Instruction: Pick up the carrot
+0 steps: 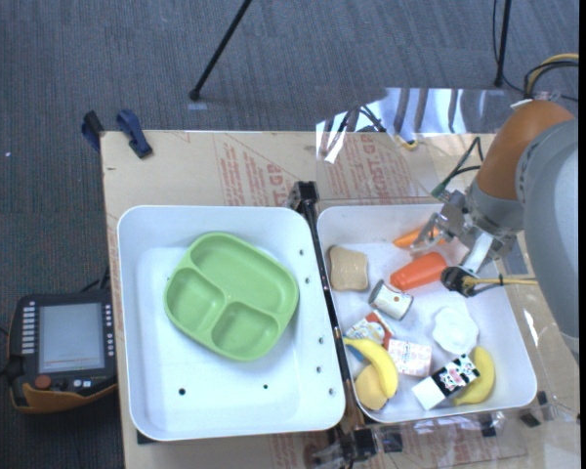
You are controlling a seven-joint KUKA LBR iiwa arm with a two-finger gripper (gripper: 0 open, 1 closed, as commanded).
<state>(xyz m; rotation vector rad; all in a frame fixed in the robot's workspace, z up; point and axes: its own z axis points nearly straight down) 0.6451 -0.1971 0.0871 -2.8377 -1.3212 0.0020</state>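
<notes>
**Hand above the carrot in the right bin**

The grey arm (557,213), with its orange band (518,149), reaches in from the right edge and ends in the hand (452,231) over the far right part of the right bin (523,355). The carrot (420,271) lies on the bin floor, pointing lengthwise toward the left, with its thicker end just under the hand. A second, smaller orange piece (410,235) lies just behind it, near the hand's far side. Whether the hand is parted or closed cannot be told from this angle, and nothing is visibly clamped in it; contact with the carrot cannot be confirmed either.

Other contents of the right bin: a slice of bread (349,268) near the left wall, a small cylindrical can (392,300) just in front of the carrot, a round white lid-like object (456,329), a yellow banana (373,364) at the near left, a small pink-and-white packet (408,356) beside it, a black-and-white carton (446,380), and a second banana (481,376) at the near right.

The left bin (146,379) holds a green divided plate (231,295), lying flat. Both bins rest side by side on the bench (215,169). A handheld control pendant (66,345) lies on the floor to the left of the bench.
</notes>
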